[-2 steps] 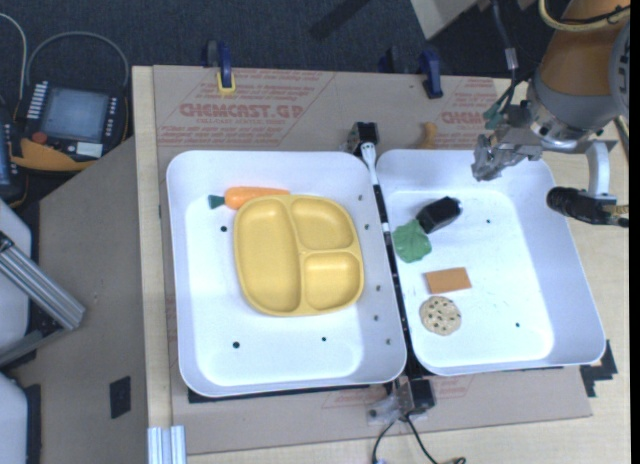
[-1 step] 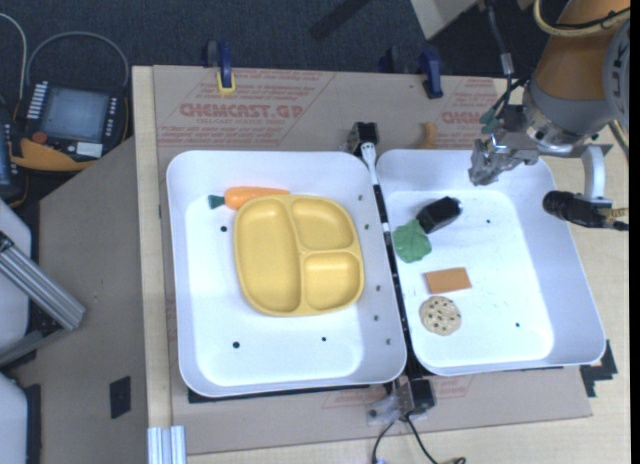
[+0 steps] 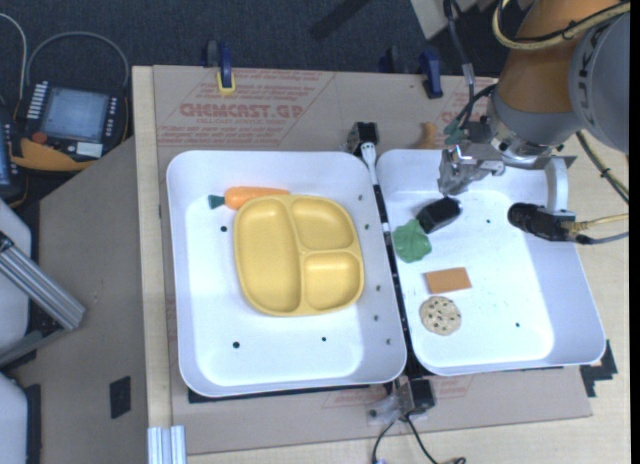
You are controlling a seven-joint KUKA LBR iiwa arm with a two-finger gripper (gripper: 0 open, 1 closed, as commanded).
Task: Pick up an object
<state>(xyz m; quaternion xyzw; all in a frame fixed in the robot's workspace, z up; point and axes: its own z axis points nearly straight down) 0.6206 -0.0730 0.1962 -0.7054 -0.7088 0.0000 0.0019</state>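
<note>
View from above, at a slant, of a brown counter (image 3: 250, 102) carrying two shallow white bins side by side.

The left bin (image 3: 190, 282) holds a yellow divided plate (image 3: 297, 252) with three compartments, lying flat near the bin's middle. An orange toy carrot (image 3: 255, 195) with a small green top lies just beyond the plate's far edge, touching or nearly touching it.

The right bin (image 3: 540, 302) holds four small things, all in its left half. A black object (image 3: 438, 215) lies tilted nearest the far side. Just beside it, toward the wall shared with the left bin, sits a green lump (image 3: 411, 240); the two appear to touch. Nearer the camera lies a flat tan square (image 3: 447, 280), and just below that a round speckled cookie (image 3: 440, 315).

The grey arm (image 3: 545, 62), with its orange band, reaches in from the right over the far part of the right bin. Its gripper (image 3: 455, 180) points down, directly above the far end of the black object and very close to it. Whether the gripper is released or clenched cannot be told from this angle, nor whether it touches the black object. The black object appears to rest on the bin floor.

Two blue clamps (image 3: 225, 64) grip the counter's far edge.
</note>
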